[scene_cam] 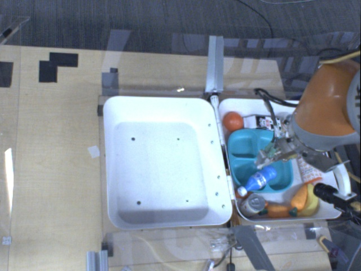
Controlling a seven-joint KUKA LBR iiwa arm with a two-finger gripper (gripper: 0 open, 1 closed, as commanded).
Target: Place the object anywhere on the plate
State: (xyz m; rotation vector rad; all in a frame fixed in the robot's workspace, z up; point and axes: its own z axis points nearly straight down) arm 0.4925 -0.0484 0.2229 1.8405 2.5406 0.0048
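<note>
1. Camera view, progress: looks far along. Blue plastic bottle (260,179) already lying on the turquoise divided plate (248,145) in the right bin (338,179), near the plate's lower edge, its cap end hanging over the rim. Judged from that, placing as good as done; left over is letting go, if not yet let go, and lifting clear.

2. Camera view, gripper (274,151): low over the plate, just above the bottle's upper end, close to touching it. Cannot tell whether spread or closed, nor whether anything is gripped; too blurred and cluttered there.

3. Camera view, bottle's lie: flat on its side, long axis running diagonally, white cap (242,192) pointing lower left, base pointing upper right toward the gripper.

4. Camera view, surroundings: orange ball (232,121) beside the plate's top corner; left bin (161,162) alongside.
</note>
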